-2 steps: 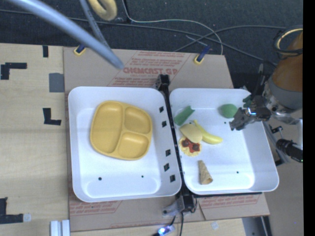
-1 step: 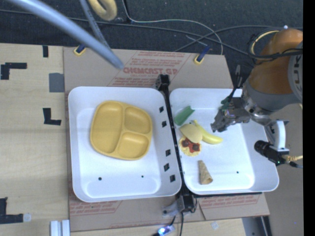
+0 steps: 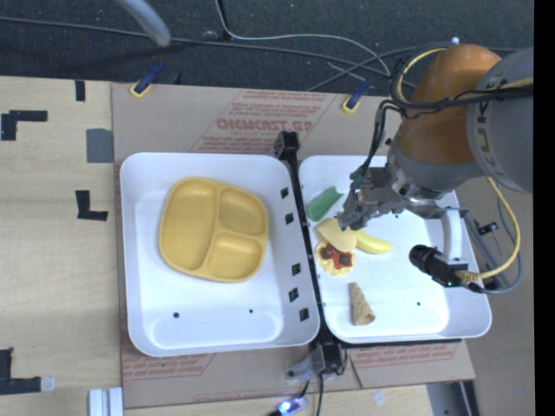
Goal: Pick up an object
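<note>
Orange-banded arm (image 3: 442,111) reaches down, end effector (image 3: 354,217) over yellow food (image 3: 338,235) (right bin).

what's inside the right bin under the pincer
In the right bin: green piece, yellow pieces, pizza slice, cone. The pincer covers part of the yellow pieces.

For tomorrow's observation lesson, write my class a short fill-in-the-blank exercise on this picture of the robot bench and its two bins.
1. The yellow plastic divided plate lies in the ____ white bin.
2. That plate has ____ compartments.
3. The brown cone-shaped toy lies in the ____ white bin.
4. The gripper hangs over the pale yellow toy piece, beside a flat ____ piece.

Missing words: left; three; right; green
</note>
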`<state>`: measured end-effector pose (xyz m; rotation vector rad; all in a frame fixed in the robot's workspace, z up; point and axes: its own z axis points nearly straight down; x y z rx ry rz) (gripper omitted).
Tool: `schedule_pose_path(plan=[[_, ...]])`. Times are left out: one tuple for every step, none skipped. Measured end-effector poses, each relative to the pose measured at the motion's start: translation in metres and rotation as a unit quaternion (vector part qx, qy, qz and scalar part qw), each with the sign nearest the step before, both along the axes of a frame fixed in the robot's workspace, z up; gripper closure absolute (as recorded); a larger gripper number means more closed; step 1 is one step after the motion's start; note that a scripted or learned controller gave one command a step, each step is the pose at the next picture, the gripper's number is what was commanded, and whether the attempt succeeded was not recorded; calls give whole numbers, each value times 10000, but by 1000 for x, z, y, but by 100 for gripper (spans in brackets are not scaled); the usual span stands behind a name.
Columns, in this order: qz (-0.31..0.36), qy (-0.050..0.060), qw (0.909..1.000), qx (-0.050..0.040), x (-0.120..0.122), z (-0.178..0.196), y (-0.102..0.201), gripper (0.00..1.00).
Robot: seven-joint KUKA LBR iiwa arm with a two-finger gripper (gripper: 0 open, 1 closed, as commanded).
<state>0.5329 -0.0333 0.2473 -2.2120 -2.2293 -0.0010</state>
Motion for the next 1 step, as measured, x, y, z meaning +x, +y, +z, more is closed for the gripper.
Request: schedule_pose_path(plan=[[-6, 11, 10000, -5, 10, -12, 61, 100]])
